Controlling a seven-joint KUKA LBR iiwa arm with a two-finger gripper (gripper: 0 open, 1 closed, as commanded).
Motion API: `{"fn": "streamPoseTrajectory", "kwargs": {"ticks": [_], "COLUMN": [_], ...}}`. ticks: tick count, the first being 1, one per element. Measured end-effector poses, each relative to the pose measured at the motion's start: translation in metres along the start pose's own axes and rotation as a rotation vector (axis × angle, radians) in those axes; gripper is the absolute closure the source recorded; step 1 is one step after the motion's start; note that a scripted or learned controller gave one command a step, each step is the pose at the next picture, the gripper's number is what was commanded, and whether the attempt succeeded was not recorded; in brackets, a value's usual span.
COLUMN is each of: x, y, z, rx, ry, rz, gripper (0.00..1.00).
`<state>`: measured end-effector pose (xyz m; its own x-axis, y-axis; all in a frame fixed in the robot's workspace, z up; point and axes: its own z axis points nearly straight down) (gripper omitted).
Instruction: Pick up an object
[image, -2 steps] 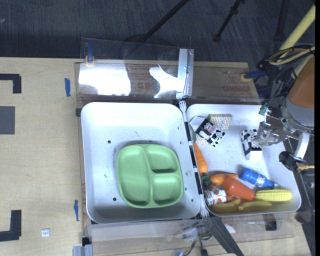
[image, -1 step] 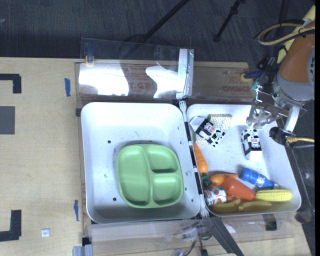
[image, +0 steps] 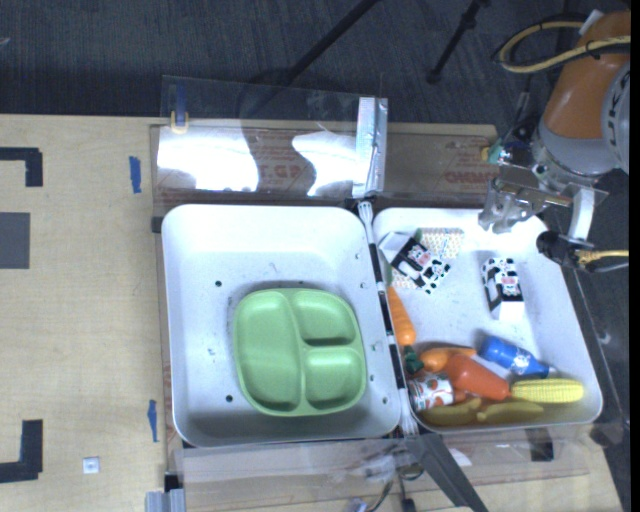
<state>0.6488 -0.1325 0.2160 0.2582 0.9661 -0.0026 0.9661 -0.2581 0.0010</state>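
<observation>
At the near edge of the right bin (image: 580, 330), toward six o'clock, a corn cob (image: 548, 391), an orange carrot-like piece (image: 470, 375) and a blue object (image: 510, 355) are heaped touching one another. All are judged to be light, stiff plastic toys with smooth skins likely to slip; the corn cob is best taken across its middle. A slimmer carrot (image: 401, 318) is seen along the dividing wall at nine o'clock. Farther in, two black-and-white cartons (image: 503, 282) are seen apart from the heap. In the left bin (image: 200, 250) a green divided plate (image: 298, 349) is seen. The gripper (image: 505, 212) hovers over the far rim at twelve o'clock; whether the fingers are parted cannot be told, the view there being blurred.
</observation>
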Motion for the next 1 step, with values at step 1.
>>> {"fn": "streamPoseTrajectory", "kwargs": {"ticks": [1], "x": [-0.0002], "y": [0.0], "z": [0.0], "rx": [0.0], "ry": [0.0], "rz": [0.0], "gripper": [0.0]}}
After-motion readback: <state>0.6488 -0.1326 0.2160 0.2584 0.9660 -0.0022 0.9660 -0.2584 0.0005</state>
